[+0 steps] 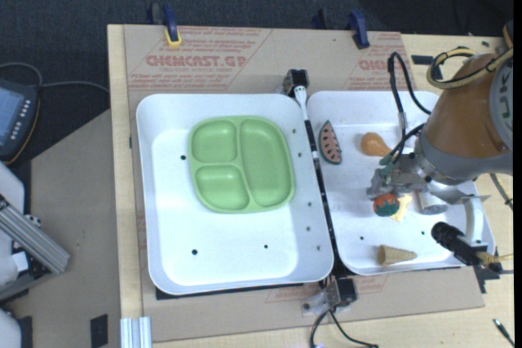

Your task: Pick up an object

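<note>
Fingers (pixel 388 190) of the grey arm (pixel 465 126) hang low in the right shallow white bin (pixel 351 253), right above a small red and green round toy (pixel 386 204) with a yellow piece touching it; whether they are spread or closed on it cannot be told from this angle. Near it lie an orange rounded toy (pixel 373 144) toward the far side, a tan cone-shaped piece (pixel 396 255) toward the near rim, and a watermelon slice toy (pixel 329 143) beside the left wall. Across the divide, the left white bin (pixel 163 257) carries a pale green three-compartment plastic plate (pixel 242 164). Both bins rest on the cardboard-covered worktop (pixel 236 53)
</note>
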### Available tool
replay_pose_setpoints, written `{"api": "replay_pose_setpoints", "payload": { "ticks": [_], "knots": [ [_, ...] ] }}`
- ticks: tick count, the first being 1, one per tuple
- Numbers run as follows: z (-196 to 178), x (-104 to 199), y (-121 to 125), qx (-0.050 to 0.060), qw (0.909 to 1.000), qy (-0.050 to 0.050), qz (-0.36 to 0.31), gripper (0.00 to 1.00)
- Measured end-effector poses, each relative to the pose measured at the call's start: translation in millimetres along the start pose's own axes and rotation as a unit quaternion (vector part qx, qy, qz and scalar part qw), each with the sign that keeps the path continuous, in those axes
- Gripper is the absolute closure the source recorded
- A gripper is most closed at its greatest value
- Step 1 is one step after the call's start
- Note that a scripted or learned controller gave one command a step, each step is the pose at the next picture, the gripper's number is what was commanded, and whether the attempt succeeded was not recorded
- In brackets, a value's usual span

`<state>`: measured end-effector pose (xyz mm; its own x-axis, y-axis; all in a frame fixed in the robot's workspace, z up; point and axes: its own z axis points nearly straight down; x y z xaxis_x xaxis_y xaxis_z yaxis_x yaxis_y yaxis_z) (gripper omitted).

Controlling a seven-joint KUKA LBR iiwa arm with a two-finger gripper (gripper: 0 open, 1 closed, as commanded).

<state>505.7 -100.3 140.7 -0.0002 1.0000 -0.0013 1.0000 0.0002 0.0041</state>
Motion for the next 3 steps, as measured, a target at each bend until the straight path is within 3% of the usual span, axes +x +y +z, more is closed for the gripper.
{"api": "replay_pose_setpoints", "payload": {
  "ticks": [1,2,3],
  "knots": [
    [-63,2,-2,-0.001,1.0,0.0,-0.001,1.0],
    [-86,2,0,0.0,1.0,0.0,-0.001,1.0],
    [-92,49,39,0.0,1.0,0.001,-0.003,1.0]
  ]
}}
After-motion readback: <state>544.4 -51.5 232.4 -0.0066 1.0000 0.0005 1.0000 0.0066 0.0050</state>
